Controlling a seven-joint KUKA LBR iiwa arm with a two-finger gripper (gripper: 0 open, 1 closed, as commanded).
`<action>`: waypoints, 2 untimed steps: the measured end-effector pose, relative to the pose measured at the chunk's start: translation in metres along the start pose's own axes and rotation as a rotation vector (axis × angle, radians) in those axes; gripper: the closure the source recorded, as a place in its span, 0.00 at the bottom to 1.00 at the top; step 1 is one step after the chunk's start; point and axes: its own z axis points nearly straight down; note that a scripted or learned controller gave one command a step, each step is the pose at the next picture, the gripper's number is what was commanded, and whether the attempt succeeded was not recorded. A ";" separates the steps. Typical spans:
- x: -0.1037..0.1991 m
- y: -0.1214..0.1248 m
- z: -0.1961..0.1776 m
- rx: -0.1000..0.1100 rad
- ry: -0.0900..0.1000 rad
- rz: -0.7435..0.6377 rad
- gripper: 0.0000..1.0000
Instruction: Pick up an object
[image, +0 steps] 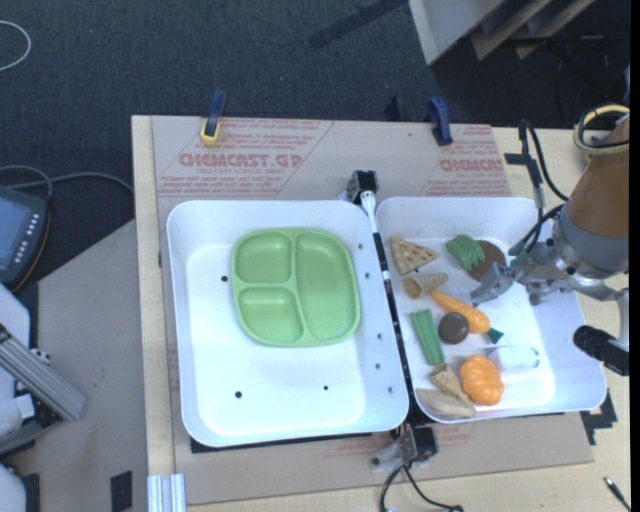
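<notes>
The right bin (560, 385) holds several toy foods: a tan pizza wedge (412, 255), a green leafy piece (464, 249), a brown piece (491, 256), a carrot (461, 306), a brown ball (453, 328), a green stick (427, 336), an orange pumpkin (481, 379), a pale banana-like piece (444, 403) and a clear object (516, 357). My gripper (494, 284) hangs low over the middle of this bin, just right of the carrot and below the brown piece. Nothing is visibly held in it.
The left bin (200, 330) carries a green divided plate (296, 286). A black hinge strip (385, 300) runs between the bins. The arm's orange band (605, 200) and cables stand over the right bin's far right side. Clamps sit at the bench's back edge.
</notes>
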 end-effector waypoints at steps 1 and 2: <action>0.000 0.003 -0.007 -0.014 -0.003 -0.003 0.00; 0.001 0.004 0.035 -0.008 -0.001 -0.003 0.00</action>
